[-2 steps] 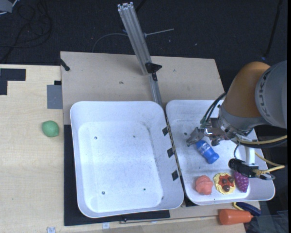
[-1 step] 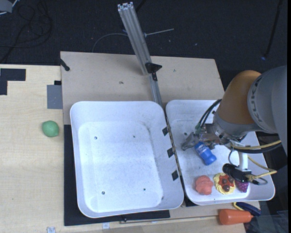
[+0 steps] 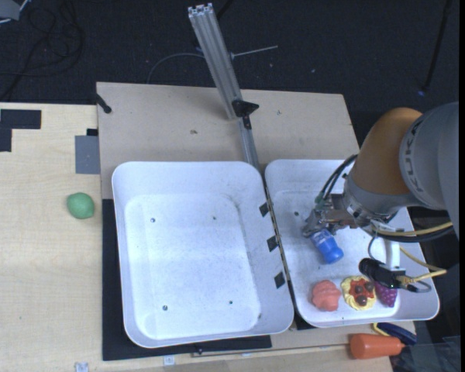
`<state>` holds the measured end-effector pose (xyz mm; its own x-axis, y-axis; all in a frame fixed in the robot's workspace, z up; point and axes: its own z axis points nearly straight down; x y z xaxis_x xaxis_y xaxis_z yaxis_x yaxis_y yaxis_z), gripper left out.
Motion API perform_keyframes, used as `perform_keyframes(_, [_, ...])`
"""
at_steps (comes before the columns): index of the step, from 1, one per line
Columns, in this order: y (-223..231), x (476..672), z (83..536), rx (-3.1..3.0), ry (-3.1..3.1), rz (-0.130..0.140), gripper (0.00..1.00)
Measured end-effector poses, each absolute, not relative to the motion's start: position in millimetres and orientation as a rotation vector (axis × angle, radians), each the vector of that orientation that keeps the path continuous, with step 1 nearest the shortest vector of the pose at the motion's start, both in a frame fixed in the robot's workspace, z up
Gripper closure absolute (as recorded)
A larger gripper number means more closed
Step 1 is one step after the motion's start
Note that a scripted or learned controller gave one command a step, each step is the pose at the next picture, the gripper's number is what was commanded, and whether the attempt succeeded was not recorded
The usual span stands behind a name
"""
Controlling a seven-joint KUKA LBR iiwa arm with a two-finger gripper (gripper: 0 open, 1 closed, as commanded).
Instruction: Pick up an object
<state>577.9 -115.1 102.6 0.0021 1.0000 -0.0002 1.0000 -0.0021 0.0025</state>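
Blue cylinder [image 3: 328, 248], small and capped, lay tilted in the right bin [image 3: 294, 178], near its middle. The gripper [image 3: 319, 225] hung right over its upper end, touching or nearly so; whether it was released or clenched could not be told from above. It looked light, stiff and smooth, so likely slippery; a hold across its round body, at mid-length, seemed best. Near the bin's front edge sat a pink lump [image 3: 324, 295], a yellow toy [image 3: 359, 292] and a purple piece [image 3: 387, 293].
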Motion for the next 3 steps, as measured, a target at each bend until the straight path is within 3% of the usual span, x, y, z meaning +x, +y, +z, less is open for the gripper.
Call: perform_keyframes(3, [-114, 570.0, 243, 2.219, 2.218, 0.005, 1.0])
